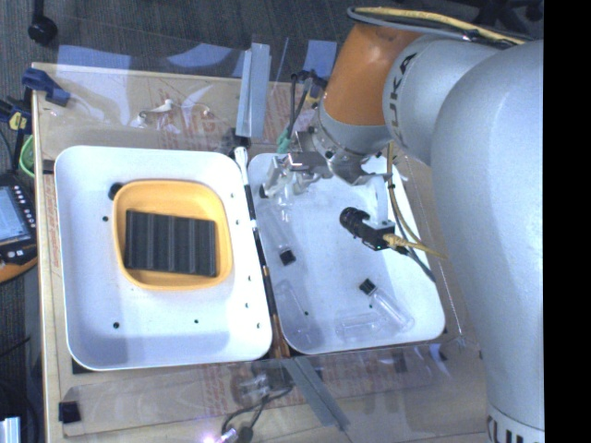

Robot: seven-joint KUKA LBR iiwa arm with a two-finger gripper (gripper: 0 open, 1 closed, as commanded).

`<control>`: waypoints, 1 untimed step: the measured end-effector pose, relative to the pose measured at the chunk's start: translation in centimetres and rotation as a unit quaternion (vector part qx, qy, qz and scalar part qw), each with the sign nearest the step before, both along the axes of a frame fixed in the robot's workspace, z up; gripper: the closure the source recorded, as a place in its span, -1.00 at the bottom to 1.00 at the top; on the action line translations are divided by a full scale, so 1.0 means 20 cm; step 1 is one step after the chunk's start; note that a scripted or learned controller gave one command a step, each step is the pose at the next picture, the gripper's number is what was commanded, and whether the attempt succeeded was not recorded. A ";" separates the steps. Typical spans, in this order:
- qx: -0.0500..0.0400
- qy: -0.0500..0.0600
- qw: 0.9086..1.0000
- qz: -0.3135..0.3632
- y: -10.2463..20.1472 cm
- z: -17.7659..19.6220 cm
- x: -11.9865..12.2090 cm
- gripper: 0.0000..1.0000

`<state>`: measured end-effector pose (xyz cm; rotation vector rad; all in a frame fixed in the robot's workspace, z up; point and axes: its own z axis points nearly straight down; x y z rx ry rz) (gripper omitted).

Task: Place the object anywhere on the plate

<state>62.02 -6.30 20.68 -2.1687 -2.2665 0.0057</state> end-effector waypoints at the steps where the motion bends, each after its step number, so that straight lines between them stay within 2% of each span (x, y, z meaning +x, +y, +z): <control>1: 0.000 -0.001 0.993 0.118 0.09 -0.08 0.00 1.00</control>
